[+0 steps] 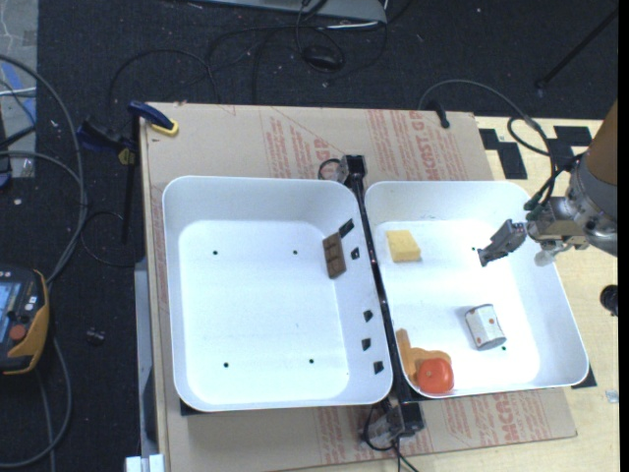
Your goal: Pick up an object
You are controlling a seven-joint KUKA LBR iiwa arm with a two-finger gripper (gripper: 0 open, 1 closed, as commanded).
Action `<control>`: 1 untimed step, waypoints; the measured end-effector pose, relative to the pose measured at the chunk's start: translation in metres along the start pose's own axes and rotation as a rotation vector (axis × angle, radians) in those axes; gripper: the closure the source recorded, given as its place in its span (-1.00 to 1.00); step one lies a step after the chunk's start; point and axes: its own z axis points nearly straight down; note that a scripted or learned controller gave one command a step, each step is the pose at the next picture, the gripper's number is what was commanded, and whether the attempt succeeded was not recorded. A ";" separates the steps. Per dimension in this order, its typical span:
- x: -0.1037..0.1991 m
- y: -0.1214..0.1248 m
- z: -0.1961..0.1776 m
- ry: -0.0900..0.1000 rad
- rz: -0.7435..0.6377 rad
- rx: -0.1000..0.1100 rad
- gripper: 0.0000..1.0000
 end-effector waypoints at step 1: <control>0.016 -0.018 -0.007 0.000 0.000 -0.001 -1.00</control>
